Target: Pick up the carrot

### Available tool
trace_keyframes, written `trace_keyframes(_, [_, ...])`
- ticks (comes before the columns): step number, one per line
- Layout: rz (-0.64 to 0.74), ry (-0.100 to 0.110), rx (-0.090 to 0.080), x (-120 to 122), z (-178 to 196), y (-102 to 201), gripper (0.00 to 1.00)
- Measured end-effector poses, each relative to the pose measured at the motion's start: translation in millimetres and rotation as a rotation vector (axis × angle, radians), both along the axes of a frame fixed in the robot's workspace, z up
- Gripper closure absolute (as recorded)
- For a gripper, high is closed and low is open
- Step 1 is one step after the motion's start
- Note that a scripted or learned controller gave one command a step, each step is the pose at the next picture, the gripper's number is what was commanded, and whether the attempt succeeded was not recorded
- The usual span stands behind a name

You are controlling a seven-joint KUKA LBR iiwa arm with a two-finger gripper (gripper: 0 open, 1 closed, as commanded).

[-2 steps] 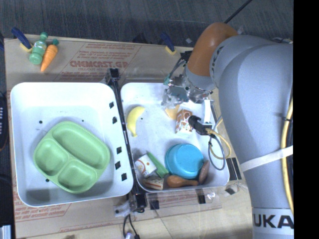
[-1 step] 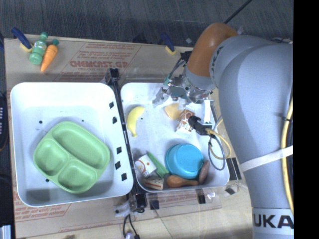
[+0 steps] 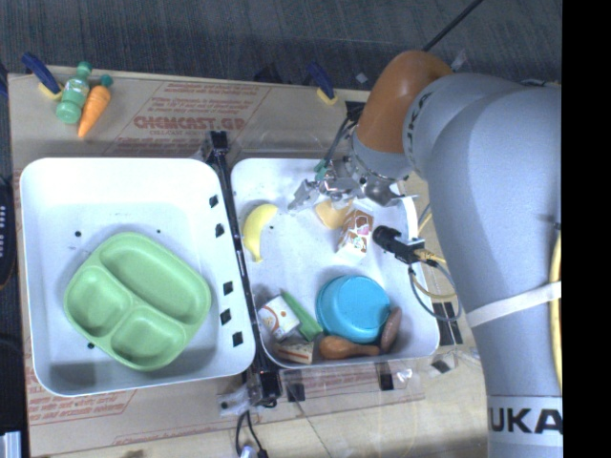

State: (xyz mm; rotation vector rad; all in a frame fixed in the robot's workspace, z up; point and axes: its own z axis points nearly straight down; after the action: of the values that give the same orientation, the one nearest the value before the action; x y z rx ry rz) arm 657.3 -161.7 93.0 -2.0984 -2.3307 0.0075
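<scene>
Lying outside both bins, the carrot (image 3: 94, 109) rests on the brown board (image 3: 191, 117) at the far left corner of the bench, its orange body slanted and its green top touching a small green bottle-shaped toy (image 3: 73, 98); a blue clamp (image 3: 40, 74) sits just beside them. We see the left bin (image 3: 38, 256) below it, holding a green divided plate (image 3: 136, 299). The right bin (image 3: 286, 175) carries a yellow banana (image 3: 256, 229), a blue bowl (image 3: 353, 308), a small printed carton (image 3: 355, 233), a brown drumstick-shaped piece (image 3: 348, 347) and further toy food at its near edge. The gripper (image 3: 320, 189) hangs over the far part of the right bin, well apart from the carrot, with the grey arm (image 3: 487, 179) and its orange band (image 3: 396, 98) behind it. We cannot tell how far the tool is opened, and we see nothing carried in it. We judge that the approach step is not yet begun: the tool stands over the wrong area. The next move calls for a long traverse to the left, across the left bin's far rim, then a descent aligned across the carrot's slanted body, clear of the neighbouring green toy.
</scene>
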Motion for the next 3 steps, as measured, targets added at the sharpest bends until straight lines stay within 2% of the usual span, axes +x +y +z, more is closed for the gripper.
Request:
trace_keyframes(1, [0.275,0.000,0.002,0,-1,20,0.00])
trace_keyframes(2, [0.461,-0.008,0.001,1,1,4,0.00])
trace_keyframes(3, [0.420,-0.007,-0.003,1,1,2,0.00])
